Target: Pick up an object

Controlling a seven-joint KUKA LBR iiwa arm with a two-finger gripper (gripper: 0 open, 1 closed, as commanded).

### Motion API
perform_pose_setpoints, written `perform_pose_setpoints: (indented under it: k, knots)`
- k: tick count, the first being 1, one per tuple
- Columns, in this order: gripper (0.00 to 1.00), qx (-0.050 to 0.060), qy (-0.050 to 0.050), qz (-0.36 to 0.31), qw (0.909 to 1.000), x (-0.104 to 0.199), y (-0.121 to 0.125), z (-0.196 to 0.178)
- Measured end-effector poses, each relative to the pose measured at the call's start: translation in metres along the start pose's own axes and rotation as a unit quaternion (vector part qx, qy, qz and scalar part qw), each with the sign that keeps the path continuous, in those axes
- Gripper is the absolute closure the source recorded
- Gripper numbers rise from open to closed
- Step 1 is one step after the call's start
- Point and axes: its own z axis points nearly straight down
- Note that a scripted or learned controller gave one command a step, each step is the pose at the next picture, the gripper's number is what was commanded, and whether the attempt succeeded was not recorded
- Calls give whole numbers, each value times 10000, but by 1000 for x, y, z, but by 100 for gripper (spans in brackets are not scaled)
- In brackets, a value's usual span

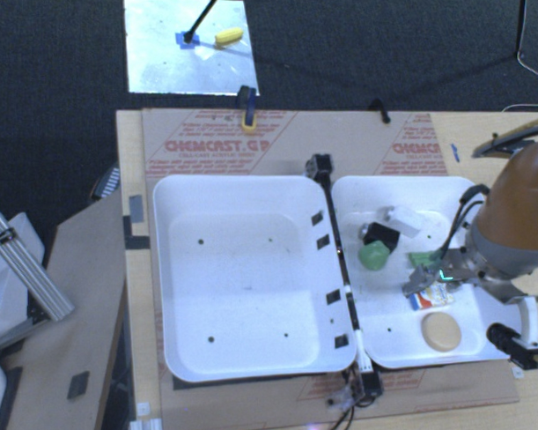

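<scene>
arm (515, 210) reaching in from right, wrist bent down, gripper (427, 286) low (orange band up top)

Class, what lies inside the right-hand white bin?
The right bin holds a green ball, a black block, a tan disc and a white piece. The tool covers further small items.

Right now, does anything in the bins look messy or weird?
Nothing looks broken or spilled. The toys all huddle in the right bin: a green ball, a tan disc and some jumbled bits under the gripper.
</scene>
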Motion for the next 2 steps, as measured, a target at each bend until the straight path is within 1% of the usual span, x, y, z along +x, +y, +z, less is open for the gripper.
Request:
perform_pose_setpoints:
  k: [1,2]
  knots:
    - [0,-28,-27,11,10000,-27,1,74]
    - [100,-69,-39,6,10000,-27,4,58]
